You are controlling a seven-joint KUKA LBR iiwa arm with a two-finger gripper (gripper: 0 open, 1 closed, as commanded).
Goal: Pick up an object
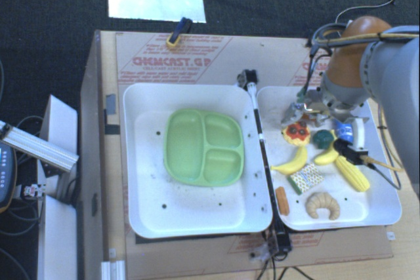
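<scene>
The gripper (303, 109) is seen above the right bin (387, 206); its grip cannot be told. The corn (352, 172) points near-right.

arm (387, 62) cut off at right edge, fingers (303, 109) blurred, state unclear

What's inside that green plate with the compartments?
The green plate in the left bin holds nothing in its three compartments. It covers the bin floor beneath, so anything under it is hidden.
</scene>
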